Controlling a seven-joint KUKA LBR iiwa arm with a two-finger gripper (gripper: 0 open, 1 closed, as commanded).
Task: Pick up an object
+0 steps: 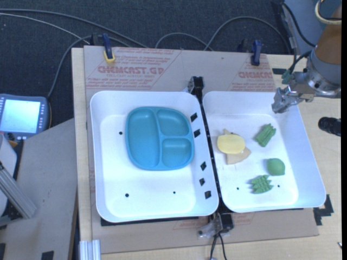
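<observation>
Board (pixel 162 64) printed "CHEMCAST", claw (pixel 283 103) above right bin (pixel 303 161)

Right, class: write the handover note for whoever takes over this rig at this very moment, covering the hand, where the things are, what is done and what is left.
Hand: over the far right edge of the right bin, nothing seen between its fingers; open or shut cannot be told.
Right bin: yellow piece lying on a tan piece near the divider; ridged green piece closest to the hand; round green piece; spiky green piece at the near side.
Left bin: blue divided tray.
Done: no object picked up yet.
Left: lower onto one object, grasp and lift it.
</observation>
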